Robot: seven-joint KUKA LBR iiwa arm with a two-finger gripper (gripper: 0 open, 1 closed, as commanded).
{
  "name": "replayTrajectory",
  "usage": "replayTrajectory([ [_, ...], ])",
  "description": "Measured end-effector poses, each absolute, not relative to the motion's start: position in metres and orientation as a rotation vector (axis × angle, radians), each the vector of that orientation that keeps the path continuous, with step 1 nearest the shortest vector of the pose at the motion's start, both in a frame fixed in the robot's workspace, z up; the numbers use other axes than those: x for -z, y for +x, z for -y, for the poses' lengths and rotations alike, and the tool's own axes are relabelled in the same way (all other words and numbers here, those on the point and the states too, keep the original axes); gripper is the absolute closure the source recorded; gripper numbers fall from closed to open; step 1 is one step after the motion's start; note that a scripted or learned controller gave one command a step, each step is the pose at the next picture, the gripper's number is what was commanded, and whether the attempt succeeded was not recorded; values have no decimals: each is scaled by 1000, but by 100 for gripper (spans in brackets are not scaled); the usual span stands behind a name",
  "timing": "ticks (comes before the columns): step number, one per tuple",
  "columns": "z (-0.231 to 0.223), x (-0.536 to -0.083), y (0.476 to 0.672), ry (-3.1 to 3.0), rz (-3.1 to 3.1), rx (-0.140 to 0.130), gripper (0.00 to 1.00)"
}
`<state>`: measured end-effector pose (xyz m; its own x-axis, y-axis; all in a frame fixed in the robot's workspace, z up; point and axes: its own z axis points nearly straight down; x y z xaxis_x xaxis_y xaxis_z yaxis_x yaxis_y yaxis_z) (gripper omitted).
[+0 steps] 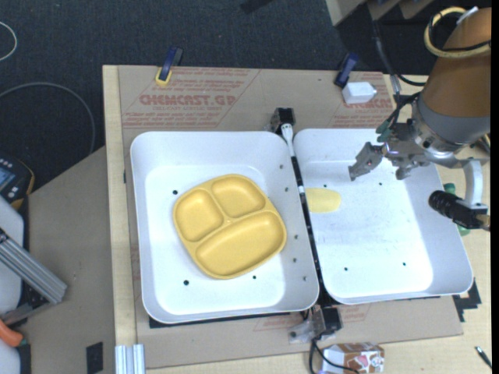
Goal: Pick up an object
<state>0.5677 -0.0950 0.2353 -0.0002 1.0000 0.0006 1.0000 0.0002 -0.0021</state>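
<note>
While the gripper (385, 160) hangs over the right bin (390, 275) with its fingers spread apart and nothing between them, a small yellow piece (323, 201) lies by that bin's left wall. A yellow divided plate (228, 225) sits in the left bin (156, 271).

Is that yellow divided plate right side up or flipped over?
Right side up. The yellow plate lies flat in the left bin, its three hollows facing upward.

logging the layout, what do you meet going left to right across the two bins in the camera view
left bin → yellow divided plate → small pale yellow piece at the left edge of the right bin → end effector, open, above the right bin's far part
</note>
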Motion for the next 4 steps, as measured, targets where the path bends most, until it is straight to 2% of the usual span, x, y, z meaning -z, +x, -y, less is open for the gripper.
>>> replayTrajectory([
  [1,63,-438,523,-2224,2235,16,0],
  [2,64,-442,524,-2223,2229,5,100],
  [3,23,-355,509,-2211,2221,-9,100],
  [4,-63,-387,485,-2212,2234,8,100],
])
